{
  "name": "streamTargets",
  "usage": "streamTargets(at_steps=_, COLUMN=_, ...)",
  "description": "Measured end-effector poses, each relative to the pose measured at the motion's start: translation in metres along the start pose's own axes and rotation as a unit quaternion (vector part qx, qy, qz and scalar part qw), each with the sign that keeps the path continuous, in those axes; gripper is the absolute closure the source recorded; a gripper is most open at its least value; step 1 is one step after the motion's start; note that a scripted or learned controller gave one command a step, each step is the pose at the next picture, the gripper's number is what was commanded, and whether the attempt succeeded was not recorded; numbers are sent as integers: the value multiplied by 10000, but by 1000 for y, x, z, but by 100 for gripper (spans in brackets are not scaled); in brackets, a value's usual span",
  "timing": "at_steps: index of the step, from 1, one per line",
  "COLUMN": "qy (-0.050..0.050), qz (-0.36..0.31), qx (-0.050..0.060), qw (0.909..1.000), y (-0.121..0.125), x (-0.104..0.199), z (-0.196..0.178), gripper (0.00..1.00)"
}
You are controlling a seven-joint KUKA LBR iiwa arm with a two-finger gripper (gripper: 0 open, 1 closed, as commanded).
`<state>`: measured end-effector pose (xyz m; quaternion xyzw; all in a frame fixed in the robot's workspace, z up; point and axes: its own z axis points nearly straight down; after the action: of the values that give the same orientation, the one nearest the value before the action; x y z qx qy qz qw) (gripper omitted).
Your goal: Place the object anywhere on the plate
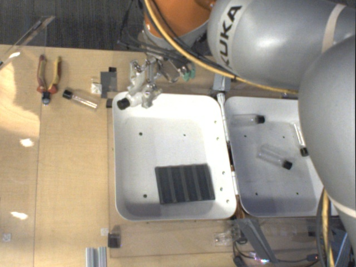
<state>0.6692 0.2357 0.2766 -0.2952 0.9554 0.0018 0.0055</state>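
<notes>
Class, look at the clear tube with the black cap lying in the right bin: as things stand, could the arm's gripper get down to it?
Probably yes. The tube lies flat on the right bin floor, apart from the walls, with nothing over it. The gripper sits at the left bin's top-left corner, so it must travel across first.

The arm bears "KUKA" in dark letters on its grey casing; nothing else seems legible.
</notes>
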Motion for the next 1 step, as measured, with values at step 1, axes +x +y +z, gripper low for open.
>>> streamTargets(at_steps=1, qy=19, qz=197, qx=-6, qw=9998, y=0, x=1, z=72, gripper=100)
